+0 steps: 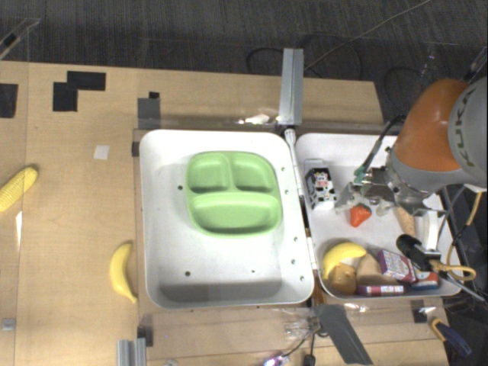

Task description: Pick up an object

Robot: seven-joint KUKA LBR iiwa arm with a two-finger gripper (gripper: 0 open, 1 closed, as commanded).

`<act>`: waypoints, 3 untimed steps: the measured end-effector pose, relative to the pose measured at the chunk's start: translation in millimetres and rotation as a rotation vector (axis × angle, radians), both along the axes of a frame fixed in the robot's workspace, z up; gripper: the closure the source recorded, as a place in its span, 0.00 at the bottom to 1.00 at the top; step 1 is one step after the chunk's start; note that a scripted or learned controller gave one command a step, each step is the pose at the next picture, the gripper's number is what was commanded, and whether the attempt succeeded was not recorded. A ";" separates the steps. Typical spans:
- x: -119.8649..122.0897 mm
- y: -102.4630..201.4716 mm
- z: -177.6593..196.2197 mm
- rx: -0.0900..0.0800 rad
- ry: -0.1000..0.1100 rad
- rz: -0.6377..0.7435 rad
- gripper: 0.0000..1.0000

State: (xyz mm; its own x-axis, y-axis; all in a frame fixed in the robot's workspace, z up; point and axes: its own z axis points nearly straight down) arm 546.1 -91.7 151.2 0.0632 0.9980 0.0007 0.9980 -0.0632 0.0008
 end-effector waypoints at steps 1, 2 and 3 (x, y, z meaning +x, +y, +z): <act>37.8 -21.5 -62.4 -0.001 -0.009 0.098 0.00; 4.6 -38.7 -61.5 -0.003 -0.015 0.190 0.00; 7.2 -37.1 -50.7 -0.001 -0.019 0.193 1.00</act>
State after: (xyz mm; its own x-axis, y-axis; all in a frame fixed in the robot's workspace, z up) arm 553.3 -128.8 100.5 -0.1290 0.9916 -0.0014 0.9914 0.1290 0.0201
